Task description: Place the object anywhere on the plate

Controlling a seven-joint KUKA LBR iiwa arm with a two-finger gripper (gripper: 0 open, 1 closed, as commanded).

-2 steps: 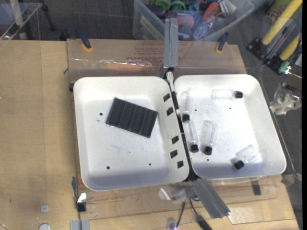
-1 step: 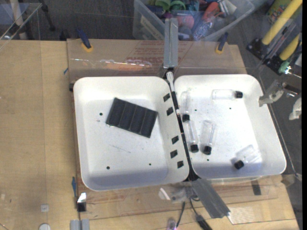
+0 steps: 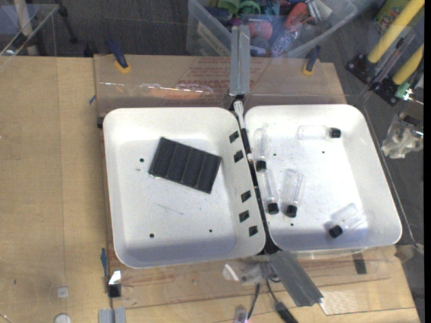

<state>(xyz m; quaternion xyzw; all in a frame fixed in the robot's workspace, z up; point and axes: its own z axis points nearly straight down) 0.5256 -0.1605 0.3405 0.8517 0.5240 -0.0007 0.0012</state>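
A black ridged rectangular plate [image 3: 185, 165] lies flat in the left bin [image 3: 128, 241], slightly left of its middle and turned a little clockwise. Several clear vials with black caps lie in the right bin [image 3: 377, 180]. One vial [image 3: 314, 132] lies at the back. Two vials [image 3: 268, 188] [image 3: 291, 186] lie side by side near the divider, and another vial [image 3: 346, 217] lies at the front right. A blurred pale grey piece that looks like my gripper [image 3: 403, 140] hangs past the right bin's right rim, apart from all the vials and far from the plate.
A row of small black clips [image 3: 244, 195] runs along the rims between the bins. A clear tub of colourful toys [image 3: 269, 9] stands behind the bins. Yellow tubes [image 3: 404, 15] lean at the back right. Bare wooden bench lies to the left.
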